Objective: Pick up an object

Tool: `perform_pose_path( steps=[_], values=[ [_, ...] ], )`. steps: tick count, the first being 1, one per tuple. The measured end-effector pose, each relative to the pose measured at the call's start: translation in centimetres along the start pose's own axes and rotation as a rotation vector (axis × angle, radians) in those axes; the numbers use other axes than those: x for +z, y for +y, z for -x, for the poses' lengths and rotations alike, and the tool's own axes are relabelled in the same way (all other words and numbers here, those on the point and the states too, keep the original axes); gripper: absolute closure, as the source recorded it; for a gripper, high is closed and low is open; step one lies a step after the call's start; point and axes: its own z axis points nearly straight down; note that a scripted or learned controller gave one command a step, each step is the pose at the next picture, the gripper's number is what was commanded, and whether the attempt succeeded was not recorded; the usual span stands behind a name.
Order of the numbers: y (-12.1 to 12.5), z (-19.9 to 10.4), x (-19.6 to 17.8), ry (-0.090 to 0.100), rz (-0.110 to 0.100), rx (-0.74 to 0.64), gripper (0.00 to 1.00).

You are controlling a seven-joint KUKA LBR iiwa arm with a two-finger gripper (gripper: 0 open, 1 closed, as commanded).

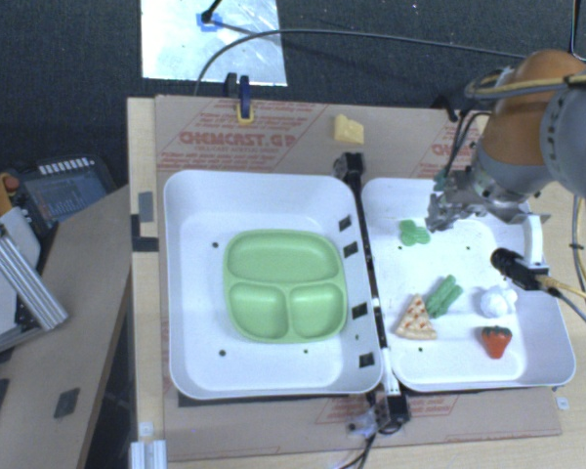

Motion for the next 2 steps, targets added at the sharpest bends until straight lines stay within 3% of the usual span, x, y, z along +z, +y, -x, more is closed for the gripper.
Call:
perform_pose_path(
  steps=[2],
  values=[
    [-0.3, -0.8, -10.6, 0.000, 0.000, -0.001, 1.00]
  ],
)
